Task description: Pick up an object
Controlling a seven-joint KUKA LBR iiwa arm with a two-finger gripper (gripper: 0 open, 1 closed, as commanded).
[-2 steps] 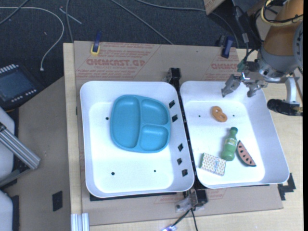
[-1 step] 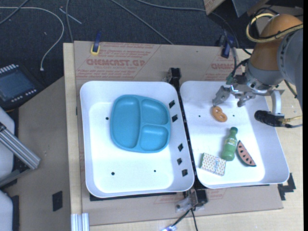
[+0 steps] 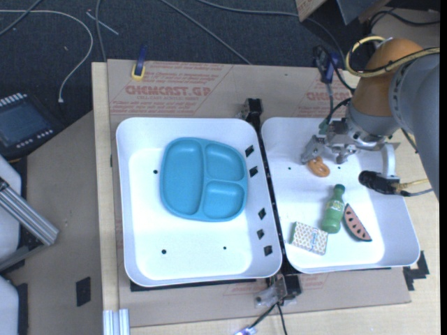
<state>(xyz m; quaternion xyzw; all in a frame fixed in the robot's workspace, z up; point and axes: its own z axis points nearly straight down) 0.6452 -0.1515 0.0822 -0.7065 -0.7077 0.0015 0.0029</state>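
Note:
My gripper (image 3: 325, 154) hangs low over the back part of the right bin (image 3: 401, 239), its two metal fingers spread apart and open. A small orange pastry-like toy (image 3: 320, 167) lies on the bin floor just in front of the fingertips, not held. Nearer the front lie a green bottle (image 3: 334, 210), a watermelon slice (image 3: 357, 223) to its right, and a small patterned packet (image 3: 309, 237) to its left. Nothing sits between the fingers.
The left bin (image 3: 140, 208) holds a blue divided plate (image 3: 203, 179). A black divider with clips (image 3: 262, 187) runs between the two bins. The arm's grey body and orange band (image 3: 391, 82) reach in from the right, with cables trailing beside them.

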